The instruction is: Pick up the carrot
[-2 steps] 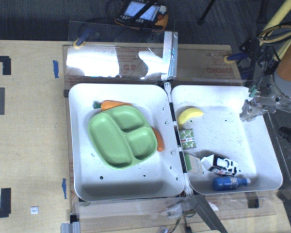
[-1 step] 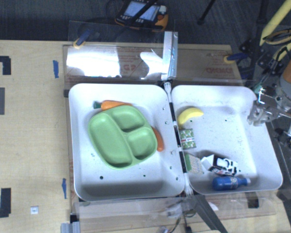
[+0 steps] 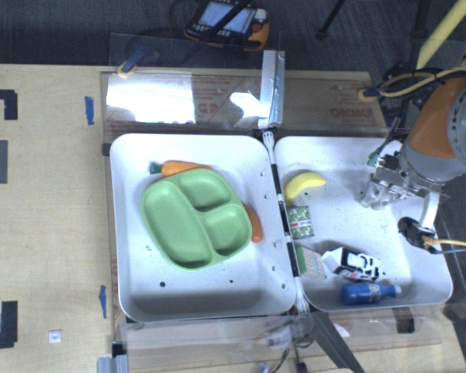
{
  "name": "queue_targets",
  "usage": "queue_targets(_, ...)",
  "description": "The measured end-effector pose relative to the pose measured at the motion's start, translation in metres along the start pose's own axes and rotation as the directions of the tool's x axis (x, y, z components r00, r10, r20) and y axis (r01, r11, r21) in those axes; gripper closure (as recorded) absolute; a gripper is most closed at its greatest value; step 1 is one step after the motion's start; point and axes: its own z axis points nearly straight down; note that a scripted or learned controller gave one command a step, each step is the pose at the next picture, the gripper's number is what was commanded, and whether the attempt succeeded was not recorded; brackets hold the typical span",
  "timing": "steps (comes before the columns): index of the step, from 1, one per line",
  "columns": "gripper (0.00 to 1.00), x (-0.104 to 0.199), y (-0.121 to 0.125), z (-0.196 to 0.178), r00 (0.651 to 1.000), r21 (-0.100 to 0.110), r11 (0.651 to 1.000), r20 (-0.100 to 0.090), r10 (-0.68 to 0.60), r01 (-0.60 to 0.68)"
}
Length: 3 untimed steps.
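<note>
Worktop (image 3: pixel 46 231) of pale wood, carrying two shallow white bins side by side. Left bin (image 3: pixel 140 286) taken up mostly by a green divided plate (image 3: pixel 196 217), tilted. Right bin (image 3: pixel 427 274) entered from the right by the grey arm (image 3: pixel 443 130) with its orange band. End effector (image 3: pixel 382 193) poised low over the right bin's far right part, nothing visibly between its fingers; open or closed, impossible to tell. Carrot (image 3: pixel 185 166) lying in the left bin, against the plate's far edge, partly hidden by it. Banana (image 3: pixel 303 185), blue bottle (image 3: pixel 369 292), small green packet (image 3: pixel 300 222) scattered in the right bin.
</note>
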Motion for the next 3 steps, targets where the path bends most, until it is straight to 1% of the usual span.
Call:
queue_targets(1, 1.0, 0.008, 0.013, -0.096, 1.0, 0.005, 1.0, 0.001, 0.026, -0.026)
queue_targets(2, 1.0, -0.012, -0.011, -0.178, 0.957, 0.004, 0.957, 0.002, 0.289, -0.289)
queue_targets(3, 1.0, -0.032, -0.043, -0.256, 1.0, 0.002, 1.0, 0.001, -0.03, 0.03)
